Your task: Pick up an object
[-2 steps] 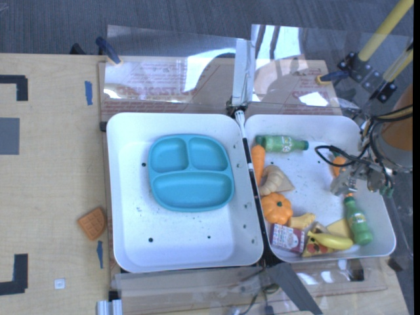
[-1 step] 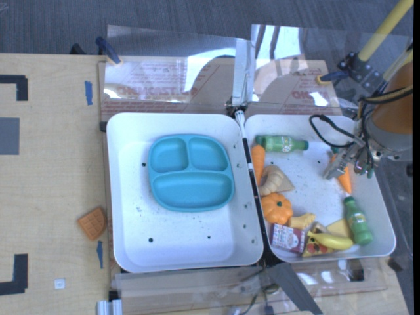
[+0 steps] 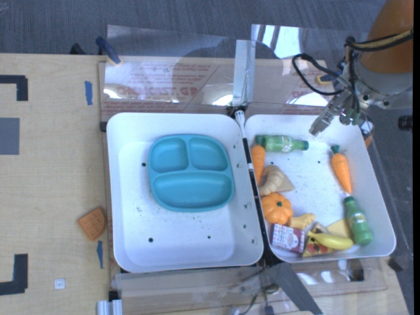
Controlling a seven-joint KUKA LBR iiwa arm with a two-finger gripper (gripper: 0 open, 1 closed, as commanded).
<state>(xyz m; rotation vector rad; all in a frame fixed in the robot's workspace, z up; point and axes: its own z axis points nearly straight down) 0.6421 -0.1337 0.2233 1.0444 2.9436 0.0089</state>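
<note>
The pincer [image 3: 326, 122] hung over the far right corner of the right bin [image 3: 384, 195], and I could not tell whether it was spread or pressed together; nothing showed in it. In that bin lay a green bottle [image 3: 281, 143] near the far wall, two carrots [image 3: 340, 168], a small pumpkin [image 3: 276, 208], a banana [image 3: 331, 241] and a second green bottle [image 3: 356, 220]. The left bin [image 3: 125, 176] held a blue divided plate [image 3: 191, 172].

Reaching in from the upper right, orange band uppermost, grey wrist angled down-left, gripper [image 3: 321, 125] hanging low, cables looped alongside.
</note>
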